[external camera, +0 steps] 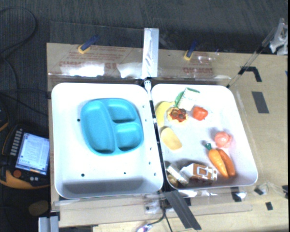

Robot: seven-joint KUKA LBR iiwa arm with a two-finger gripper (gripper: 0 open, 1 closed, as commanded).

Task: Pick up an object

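The right bin (239,115) holds several toy foods. A yellow banana (161,111) lies at its left wall beside a small pizza slice (178,114) and a red tomato (199,112). A white and green carton (185,98) lies at the back. A pale yellow round piece (171,139) sits near the left wall. A pink fruit (223,138) and an orange carrot (221,161) lie at the right. A brown and white box (199,172) rests at the front.
The left bin (67,175) carries a blue divided tray (112,124). A clear panel with blue and yellow clamps (88,44) stands behind the bins. A handheld pendant (25,154) lies at the far left of the bench.
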